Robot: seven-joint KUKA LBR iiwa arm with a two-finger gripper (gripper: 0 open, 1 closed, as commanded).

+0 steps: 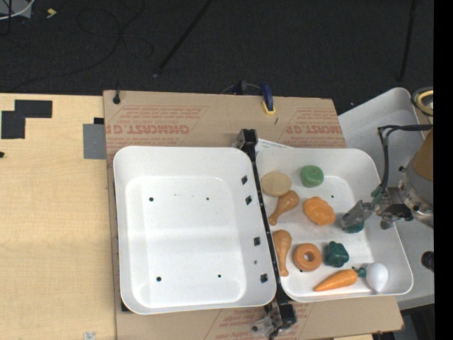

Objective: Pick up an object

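You see the tool (356,217) at right-centre of frame, above right bin (386,172); open/closed I cannot tell. Nothing lifted yet, pick is left.

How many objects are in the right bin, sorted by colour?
Green: 2, round piece, dark pepper
Orange: 3, fruit, ring, carrot
Tan: 3, disc, drumstick, drumstick
White: 1, egg
Total: 9

grey metal end effector (361,214) with black cable looping above.
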